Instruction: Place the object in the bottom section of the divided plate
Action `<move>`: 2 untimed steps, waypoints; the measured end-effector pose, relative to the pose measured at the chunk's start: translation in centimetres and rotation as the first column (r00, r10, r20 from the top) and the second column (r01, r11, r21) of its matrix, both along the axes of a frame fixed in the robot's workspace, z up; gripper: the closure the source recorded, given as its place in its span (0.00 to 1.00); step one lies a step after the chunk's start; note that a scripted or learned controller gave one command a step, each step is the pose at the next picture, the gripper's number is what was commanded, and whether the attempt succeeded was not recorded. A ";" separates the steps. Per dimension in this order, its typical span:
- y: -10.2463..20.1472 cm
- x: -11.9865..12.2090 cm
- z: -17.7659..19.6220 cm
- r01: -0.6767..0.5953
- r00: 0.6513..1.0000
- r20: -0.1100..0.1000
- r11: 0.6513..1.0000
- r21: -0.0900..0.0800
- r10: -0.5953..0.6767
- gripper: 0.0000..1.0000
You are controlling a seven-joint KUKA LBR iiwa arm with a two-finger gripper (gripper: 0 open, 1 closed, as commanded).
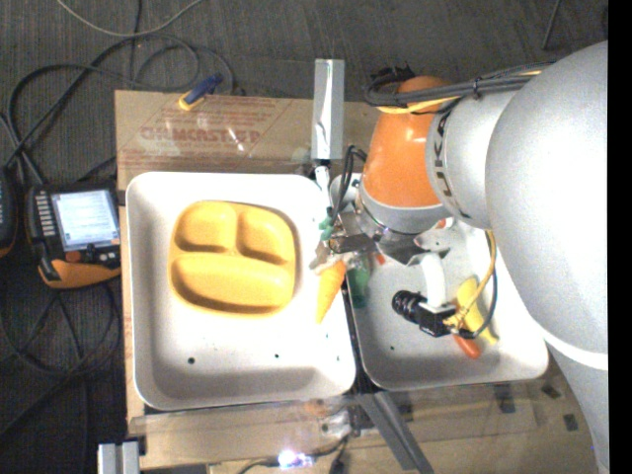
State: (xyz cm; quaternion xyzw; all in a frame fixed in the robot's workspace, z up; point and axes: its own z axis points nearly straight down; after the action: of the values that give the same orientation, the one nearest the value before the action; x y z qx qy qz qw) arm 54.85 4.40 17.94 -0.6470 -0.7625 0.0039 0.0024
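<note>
Mid-transfer: the gripper (341,250) hangs over the seam between the two bins, its fingers closed on the top of an orange carrot-shaped object (328,289) that dangles above the left bin's (148,363) right rim. The yellow divided plate (235,255) lies just left; its wide bottom section (nearest the camera) seemingly awaits a leftward carry, then release.

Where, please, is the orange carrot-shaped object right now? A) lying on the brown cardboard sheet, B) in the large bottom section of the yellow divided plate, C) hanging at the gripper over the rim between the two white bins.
C: the orange carrot-shaped object hangs at the gripper, over the left white bin's right rim, right of the yellow divided plate.
</note>
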 end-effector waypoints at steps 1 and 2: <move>9.2 -1.0 6.5 -0.031 1.000 0.002 1.000 -0.003 0.031 1.00; 11.5 3.7 1.6 -0.176 0.984 0.002 0.984 -0.003 0.176 1.00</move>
State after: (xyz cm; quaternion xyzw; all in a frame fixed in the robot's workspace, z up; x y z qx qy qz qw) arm 58.56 15.86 19.52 -0.5771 -0.8166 0.0046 0.0004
